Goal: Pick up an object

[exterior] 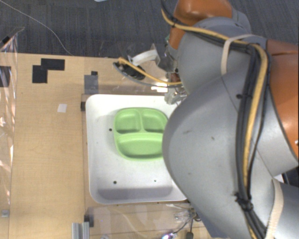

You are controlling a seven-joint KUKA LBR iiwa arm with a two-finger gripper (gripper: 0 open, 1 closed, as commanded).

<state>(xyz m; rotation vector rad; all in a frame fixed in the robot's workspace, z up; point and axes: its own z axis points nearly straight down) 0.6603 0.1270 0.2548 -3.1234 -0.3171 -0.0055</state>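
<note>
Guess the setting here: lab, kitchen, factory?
Most likely a robotics lab bench set up for grasping trials. A large grey arm with cables strapped to it reaches over a shallow white bin on a wooden bench. The bin holds a green divided plate, a test prop.

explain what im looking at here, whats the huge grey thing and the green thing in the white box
The picture comes from one camera fixed above a workbench, looking down at a slant. The huge grey shape is a robot arm reaching in from the right; it looks so big because it passes close under the camera. The orange parts belong to the same arm, and the yellow and black cables run along it. The arm's own bulk covers its working end, so I cannot tell whether it holds anything.

The white box is a shallow bin resting on the wooden bench. Lying flat in it is a green plate divided into three compartments, its right edge hidden behind the arm. The black shapes on the bench are flat marks.
</note>
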